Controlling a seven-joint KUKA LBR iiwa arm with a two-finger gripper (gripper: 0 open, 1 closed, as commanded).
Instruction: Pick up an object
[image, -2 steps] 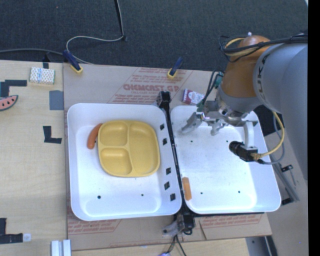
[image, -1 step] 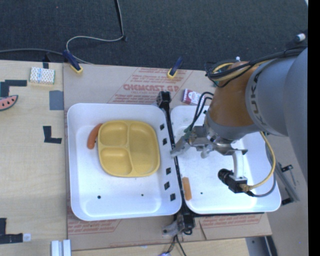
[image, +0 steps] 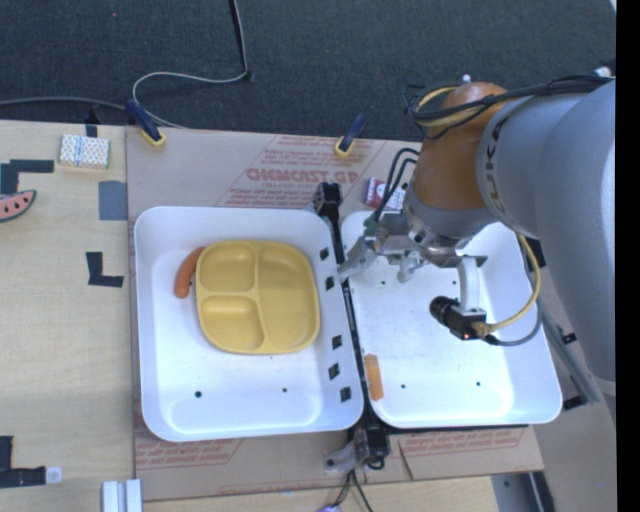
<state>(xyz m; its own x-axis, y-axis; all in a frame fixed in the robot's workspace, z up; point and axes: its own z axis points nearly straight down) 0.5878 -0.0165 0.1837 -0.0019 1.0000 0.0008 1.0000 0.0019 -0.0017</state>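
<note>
A yellow divided plate (image: 258, 297) lies in the left bin (image: 240, 405). An orange sausage-shaped piece (image: 184, 272) rests against the plate's left edge. A small orange carrot-like piece (image: 373, 377) lies in the right bin (image: 470, 400), close to its left wall near the front. My gripper (image: 398, 258) hangs over the back left part of the right bin, under the orange wrist band (image: 450, 150). It is well behind the carrot-like piece, and nothing shows in its grasp.
The wall between the two bins (image: 343, 310) carries black clips. A black cable part (image: 458, 318) dangles over the middle of the right bin. Yellow clamps (image: 349, 141) hold the cardboard at the back, and a small packet (image: 376, 189) lies behind the bins.
</note>
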